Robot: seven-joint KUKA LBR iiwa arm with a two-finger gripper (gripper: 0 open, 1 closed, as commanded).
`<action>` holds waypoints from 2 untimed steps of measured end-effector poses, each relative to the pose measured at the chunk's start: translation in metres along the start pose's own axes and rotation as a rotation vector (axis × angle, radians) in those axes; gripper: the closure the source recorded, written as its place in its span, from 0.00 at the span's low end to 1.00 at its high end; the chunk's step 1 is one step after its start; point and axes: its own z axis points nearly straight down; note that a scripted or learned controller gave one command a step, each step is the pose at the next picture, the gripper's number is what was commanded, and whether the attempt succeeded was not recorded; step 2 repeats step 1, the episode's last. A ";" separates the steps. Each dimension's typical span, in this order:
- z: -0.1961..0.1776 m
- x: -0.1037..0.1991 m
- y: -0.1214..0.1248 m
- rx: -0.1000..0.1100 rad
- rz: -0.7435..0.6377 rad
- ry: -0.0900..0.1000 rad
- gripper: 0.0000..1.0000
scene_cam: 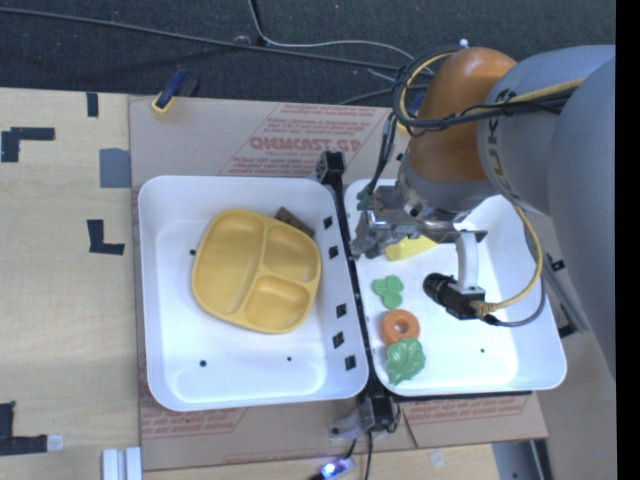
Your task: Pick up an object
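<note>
Camera view, looking down at a slant on the bench: two shallow white bins side by side on a sheet of brown printed cardboard (300,138), with a black divider strip (345,288) running between them. Landmark taken as that divider. Just left of it, the left white bin (165,368) holds a yellow plastic tray with moulded compartments (257,269), lying flat and slightly turned; a small dark brown piece (290,217) pokes out from under the tray's far edge, too hidden to identify. Just right of the divider, in the right white bin (530,363), several small items lie in a loose column: a pale yellow block (410,249) farthest from the camera, then a small green leafy toy piece (388,290), an orange ring-shaped piece (400,325) and, nearest the camera, a larger green leafy piece (405,360). The green and orange pieces lie apart from one another. The grey arm with its orange band (465,118) comes in from the right over the far half of the right bin, and its metal two-finger gripper (378,230) hangs close to the divider, just beside the pale yellow block. A black cylindrical fitting with a yellow cable (452,296) sits further right of the divider, beyond the green and orange pieces.
</note>
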 end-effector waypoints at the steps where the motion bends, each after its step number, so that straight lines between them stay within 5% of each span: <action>1: 0.004 0.060 0.012 -0.002 -0.002 0.001 1.00; 2: 0.004 0.060 0.012 -0.002 -0.002 0.001 1.00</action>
